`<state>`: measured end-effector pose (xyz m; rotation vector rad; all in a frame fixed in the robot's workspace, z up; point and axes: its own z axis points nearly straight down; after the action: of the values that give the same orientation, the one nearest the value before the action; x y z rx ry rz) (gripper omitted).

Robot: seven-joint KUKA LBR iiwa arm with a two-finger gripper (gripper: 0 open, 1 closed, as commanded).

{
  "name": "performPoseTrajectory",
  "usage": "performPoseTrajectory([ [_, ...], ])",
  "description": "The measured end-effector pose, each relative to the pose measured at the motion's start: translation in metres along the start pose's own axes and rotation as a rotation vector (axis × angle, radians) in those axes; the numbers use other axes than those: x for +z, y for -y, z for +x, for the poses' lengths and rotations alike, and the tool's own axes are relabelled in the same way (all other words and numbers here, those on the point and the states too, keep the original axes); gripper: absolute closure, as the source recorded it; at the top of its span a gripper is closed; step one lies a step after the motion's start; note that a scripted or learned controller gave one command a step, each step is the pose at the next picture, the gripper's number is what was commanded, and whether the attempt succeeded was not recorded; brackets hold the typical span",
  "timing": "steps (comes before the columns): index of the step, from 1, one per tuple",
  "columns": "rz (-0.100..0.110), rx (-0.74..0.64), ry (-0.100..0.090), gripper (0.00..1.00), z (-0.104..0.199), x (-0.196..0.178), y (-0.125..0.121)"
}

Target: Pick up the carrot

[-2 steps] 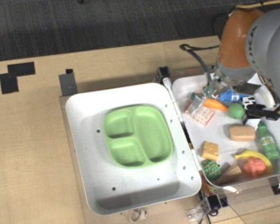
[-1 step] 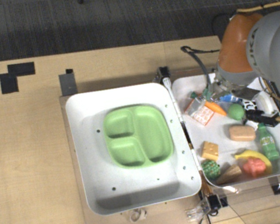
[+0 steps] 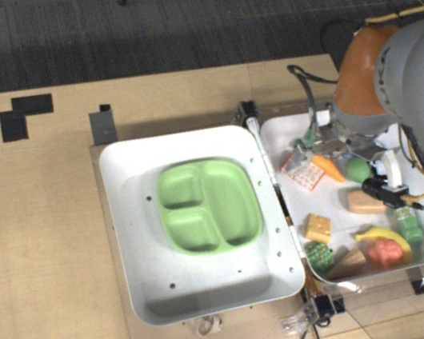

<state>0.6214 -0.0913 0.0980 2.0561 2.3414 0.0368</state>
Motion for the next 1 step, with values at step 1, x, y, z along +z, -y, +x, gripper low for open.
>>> performPoseTrajectory([
  [1, 0.009, 0.423, 0.000, 0.00, -0.0183, 0.0020, -0.0120],
])
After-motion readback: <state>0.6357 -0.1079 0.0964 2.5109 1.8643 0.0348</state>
